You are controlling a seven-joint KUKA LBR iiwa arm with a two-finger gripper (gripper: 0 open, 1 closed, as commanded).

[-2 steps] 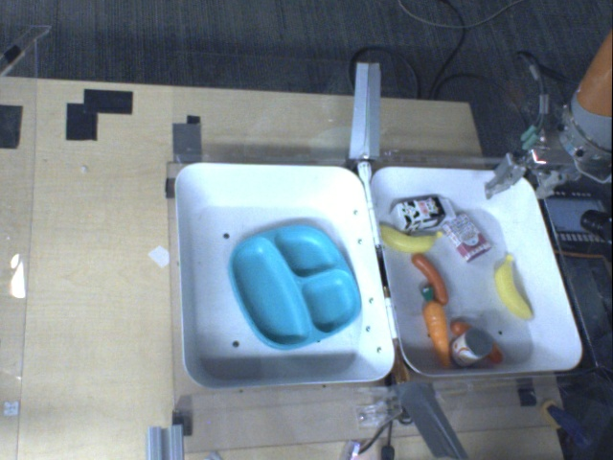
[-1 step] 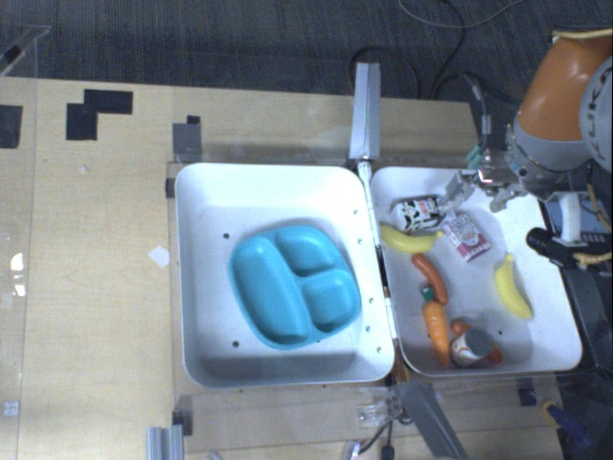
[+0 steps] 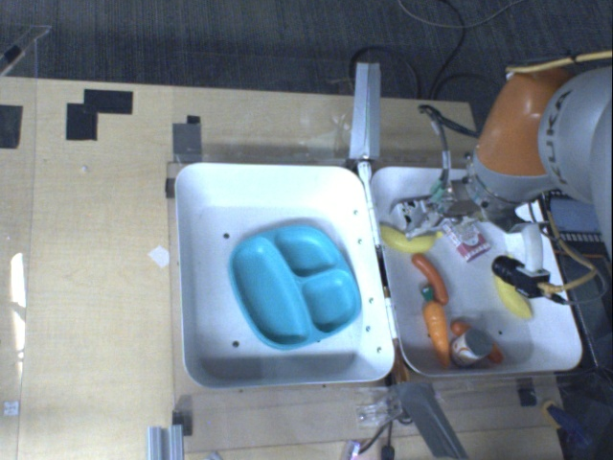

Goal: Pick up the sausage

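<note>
End effector (image 3: 428, 216): camera view, over the upper left part of the right bin (image 3: 565, 357), on the grey arm (image 3: 575, 132) that reaches in from the right. Whether it is wide or narrow cannot be told, as the metal parts blur together. Nothing shows in its grasp.

Sausage (image 3: 430, 275): short, red-orange, lying flat on the right bin's floor left of centre. It is near the end effector but apart from it, on the camera's side. No contact visible.

Banana (image 3: 406, 241): yellow, against the bin's left wall, just beside the end effector and above the sausage in the picture.

Carrot (image 3: 437, 329): orange, close below the sausage, end towards end; whether they touch cannot be told.

Small packet (image 3: 471, 247): red and white, right of the sausage.

Small round container (image 3: 470, 345): grey top, beside the carrot's lower end.

Yellow item (image 3: 518, 305): right side of the bin, partly hidden, kind uncertain.

Left bin (image 3: 192, 257): holds a blue divided plate (image 3: 254, 295), nothing on it.

Tabletop (image 3: 86, 257): pale wood, bearing both bins.

Progress, as judged: approach only. The sausage is not yet grasped or lifted. Remaining are the descent onto it, closing round it clear of carrot and banana, and the lift.
</note>
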